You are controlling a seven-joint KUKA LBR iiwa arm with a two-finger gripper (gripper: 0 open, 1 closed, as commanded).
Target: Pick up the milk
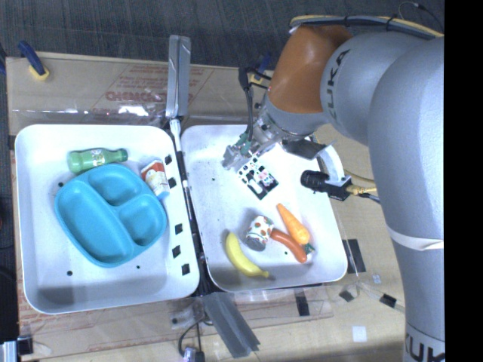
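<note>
On the bench, the right bin (321,266) holds milk (258,177), banana (243,256), carrot (293,224); hand (238,154) grip unclear.

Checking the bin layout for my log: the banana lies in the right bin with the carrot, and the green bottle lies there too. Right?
Not quite. The banana and carrot lie in the right bin, but the camera view shows the green bottle in the left bin, above the blue tray.

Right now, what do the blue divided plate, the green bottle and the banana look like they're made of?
Blue divided plate: likely moulded plastic, uniform blue with soft sheen on its compartment ridges. Green bottle: looks like translucent plastic or glass, glossy, with a pale label; the view can't settle which. Banana: smooth, even yellow with a slight shine, probably a plastic or rubber toy rather than real fruit.
</note>
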